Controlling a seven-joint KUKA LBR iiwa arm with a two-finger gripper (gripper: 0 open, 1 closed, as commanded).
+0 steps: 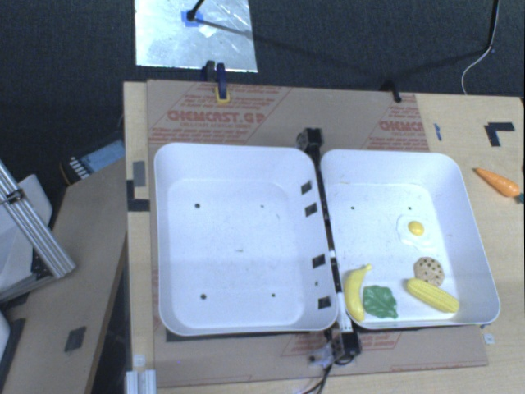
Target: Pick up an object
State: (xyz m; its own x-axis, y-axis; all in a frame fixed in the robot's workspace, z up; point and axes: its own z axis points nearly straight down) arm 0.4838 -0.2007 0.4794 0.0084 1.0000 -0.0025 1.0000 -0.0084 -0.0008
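Camera view: right white plastic bin [459, 189] holds a yellow plastic banana [355, 292], green leafy toy [381, 302], yellow corn cob [432, 295], brown round cookie [428, 269] and fried egg [414, 229]. Gripper state: cannot tell. Risk: banana touches leaf near the bin wall, so a grasp there may slip or snag both.

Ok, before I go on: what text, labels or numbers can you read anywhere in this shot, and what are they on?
"CHEMCAST GP": red print on the brown board under the bins, near the far left, seen upside down; the last letters are blurry, so that part is uncertain.
The same red print on the board near the far right: too blurred to read for sure.
The toy foods, both bins and the foil sheet bear no legible text.
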